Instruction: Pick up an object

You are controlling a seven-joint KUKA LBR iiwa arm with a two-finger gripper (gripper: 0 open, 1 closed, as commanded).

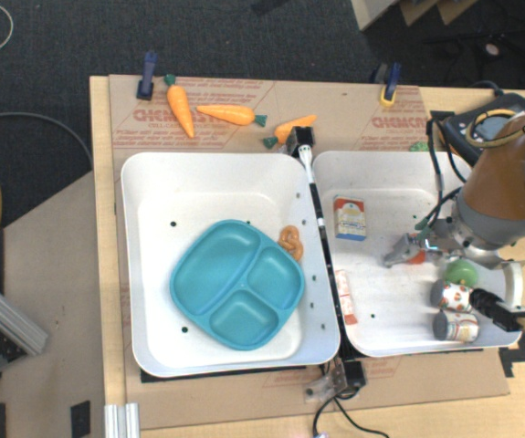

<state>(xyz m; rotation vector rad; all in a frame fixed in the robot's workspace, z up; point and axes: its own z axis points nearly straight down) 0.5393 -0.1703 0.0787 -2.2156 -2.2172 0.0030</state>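
- I am reaching my arm (504, 185) in over the right bin (381, 336), and my gripper (406, 251) is hanging low above the middle of that bin's floor, toward its right wall.
- I cannot tell how the gripper is set; it is too small and too mixed with the red and grey parts around it for me to judge.
- I am seeing nothing clearly caught in it, so I am treating the pick as not yet done.
- The candidates are lying near me in the right bin: a green ball (461, 271) just right of the gripper, a small can (453, 296) below the ball, and a second can (458, 328) near the bin's lower right corner.
- A small carton (350, 218) is lying flat near the bin's upper left, apart from the gripper, and a thin packet (345, 301) is resting along the left wall.
- In the left bin (143, 245) a blue divided tray (237, 284) is sitting toward the lower middle, with a tan pretzel-like piece (290, 242) at its upper right edge.
- Toy carrots (203, 112) are lying on the cardboard beyond the bins' far edge.
- I am judging that the grasp, the lift and the proof of a hold are all still ahead.
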